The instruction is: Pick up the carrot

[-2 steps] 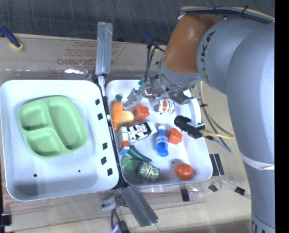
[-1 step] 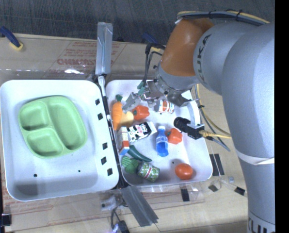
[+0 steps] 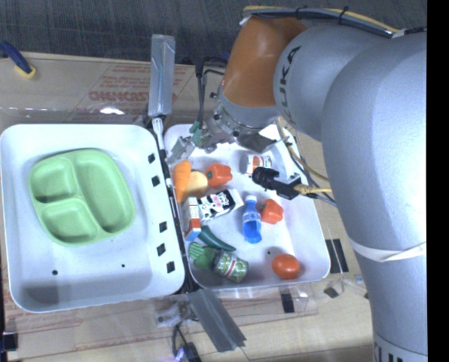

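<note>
We've got the carrot (image 3: 181, 179) lying against the left wall of the right bin (image 3: 312, 236), touching a yellowish fruit (image 3: 197, 181) and near a red pepper (image 3: 219, 174). The gripper (image 3: 190, 140) hovers just above; can't tell its state. That wall plus 2 neighbours could block or spoil the grab.

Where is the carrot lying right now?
In the camera view, the carrot lies in the right bin, against its left wall, beside a yellowish piece and below the tool.
</note>
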### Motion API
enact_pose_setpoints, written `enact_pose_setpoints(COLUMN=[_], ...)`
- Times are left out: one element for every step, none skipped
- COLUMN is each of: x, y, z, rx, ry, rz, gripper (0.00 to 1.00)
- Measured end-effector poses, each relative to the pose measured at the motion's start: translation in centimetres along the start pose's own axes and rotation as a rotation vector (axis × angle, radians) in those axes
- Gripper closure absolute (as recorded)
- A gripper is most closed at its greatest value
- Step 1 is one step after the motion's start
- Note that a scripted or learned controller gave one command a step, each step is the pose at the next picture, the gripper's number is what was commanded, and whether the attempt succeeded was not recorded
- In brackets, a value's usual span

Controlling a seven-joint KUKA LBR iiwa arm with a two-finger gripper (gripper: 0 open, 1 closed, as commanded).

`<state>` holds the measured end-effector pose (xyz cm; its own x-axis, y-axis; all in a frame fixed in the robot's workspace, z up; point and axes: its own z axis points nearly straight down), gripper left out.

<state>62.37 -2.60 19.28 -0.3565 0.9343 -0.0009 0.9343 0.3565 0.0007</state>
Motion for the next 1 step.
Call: enact_pose_setpoints(x=[-0.02], y=[-0.01], z=[0.00], rx=[0.000], ry=[0.000], rz=[0.000], gripper=[0.00])
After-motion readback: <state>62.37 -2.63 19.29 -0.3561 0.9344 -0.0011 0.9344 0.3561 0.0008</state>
